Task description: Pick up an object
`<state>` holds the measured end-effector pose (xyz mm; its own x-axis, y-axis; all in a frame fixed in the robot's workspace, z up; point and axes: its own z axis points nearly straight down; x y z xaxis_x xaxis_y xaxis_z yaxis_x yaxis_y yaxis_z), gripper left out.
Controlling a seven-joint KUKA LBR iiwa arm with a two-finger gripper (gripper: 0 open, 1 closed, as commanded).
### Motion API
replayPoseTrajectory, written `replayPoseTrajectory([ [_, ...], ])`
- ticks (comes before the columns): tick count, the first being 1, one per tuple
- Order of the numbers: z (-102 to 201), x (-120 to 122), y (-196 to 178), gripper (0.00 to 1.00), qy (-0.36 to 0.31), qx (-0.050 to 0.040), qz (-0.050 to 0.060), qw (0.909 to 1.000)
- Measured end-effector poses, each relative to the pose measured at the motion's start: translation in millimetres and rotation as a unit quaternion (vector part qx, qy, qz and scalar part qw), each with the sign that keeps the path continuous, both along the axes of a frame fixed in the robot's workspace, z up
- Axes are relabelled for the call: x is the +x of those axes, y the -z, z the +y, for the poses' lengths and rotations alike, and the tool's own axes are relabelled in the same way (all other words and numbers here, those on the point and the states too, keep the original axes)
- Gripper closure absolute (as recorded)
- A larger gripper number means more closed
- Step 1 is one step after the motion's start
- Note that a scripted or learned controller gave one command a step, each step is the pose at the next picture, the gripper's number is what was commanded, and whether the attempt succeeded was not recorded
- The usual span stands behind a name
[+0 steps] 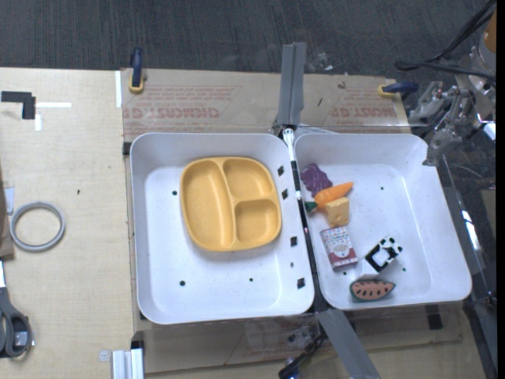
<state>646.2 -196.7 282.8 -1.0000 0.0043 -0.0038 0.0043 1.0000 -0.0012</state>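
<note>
Camera view is looking down on a wooden surface (pixel 71 290) carrying two white bins side by side. Sitting in the left bin (pixel 150 290) is a yellow divided plate (pixel 231 204), lying toward that bin's 12 o'clock half. The right bin (pixel 426 235) is holding the small objects, all gathered along its 9 o'clock side: a purple grape bunch (pixel 316 178) is lying toward 11 o'clock, an orange carrot (pixel 333 193) is touching it just below, and a pale yellow cheese wedge (pixel 338 211) is resting against the carrot. Further toward 6 o'clock a red carton (pixel 338 248) is lying flat, a black-and-white piece (pixel 383 254) is sitting just beside it at its 3 o'clock, and a watermelon slice (pixel 372 290) is lying near the bin's 6 o'clock rim. At the frame's 2 o'clock corner, metal parts of the jaws (pixel 456 117) are hanging outside the right bin's corner, well apart from the objects; whether they are spread or pressed together cannot be told. A grey tape ring (pixel 35 226) is lying on the surface at 9 o'clock.
</note>
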Motion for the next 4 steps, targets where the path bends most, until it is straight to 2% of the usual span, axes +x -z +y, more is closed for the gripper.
replayPoseTrajectory([
  [1, 76, 3, 190, 0.00, -0.018, 0.0002, 0.000, 0.9998],
  [2, 77, 5, 179, 1.00, -0.020, -0.0009, -0.003, 0.9998],
  [3, 53, 14, 189, 1.00, -0.087, -0.0004, -0.001, 0.9962],
  [4, 54, 14, 189, 0.00, -0.088, -0.0003, -0.001, 0.9961],
])
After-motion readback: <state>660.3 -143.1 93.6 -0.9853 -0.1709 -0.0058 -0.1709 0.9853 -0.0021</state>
